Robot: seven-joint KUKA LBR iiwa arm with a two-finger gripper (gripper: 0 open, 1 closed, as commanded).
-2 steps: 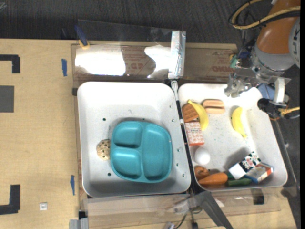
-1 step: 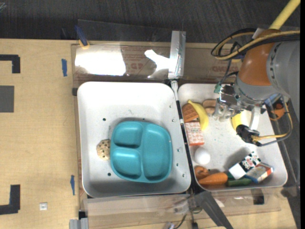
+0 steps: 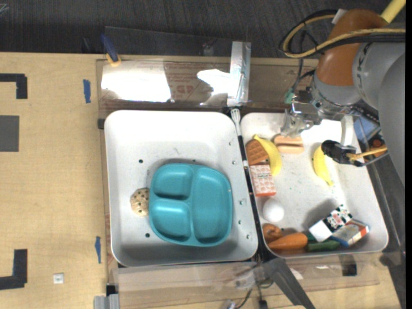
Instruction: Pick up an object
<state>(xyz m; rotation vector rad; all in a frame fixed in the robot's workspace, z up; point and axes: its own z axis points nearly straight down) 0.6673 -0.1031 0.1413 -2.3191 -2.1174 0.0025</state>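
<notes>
My gripper [image 3: 295, 122] hangs over the far left part of the right bin [image 3: 376, 205], just above a hot dog [image 3: 289, 145] that lies on the bin floor. Nothing shows as held. Beside the hot dog, against the bin's left wall, are a brown waffle [image 3: 257, 151] and a yellow banana [image 3: 274, 156]. A second banana [image 3: 322, 165] lies to the right of the hot dog. A red and white carton [image 3: 262, 181] and a white ball [image 3: 274, 211] sit further forward.
An orange carrot [image 3: 290, 241], a green piece [image 3: 322, 245] and small printed boxes [image 3: 338, 220] crowd the right bin's front edge. The left bin [image 3: 122, 134] holds a teal divided plate [image 3: 192, 203] and a cookie [image 3: 139, 201].
</notes>
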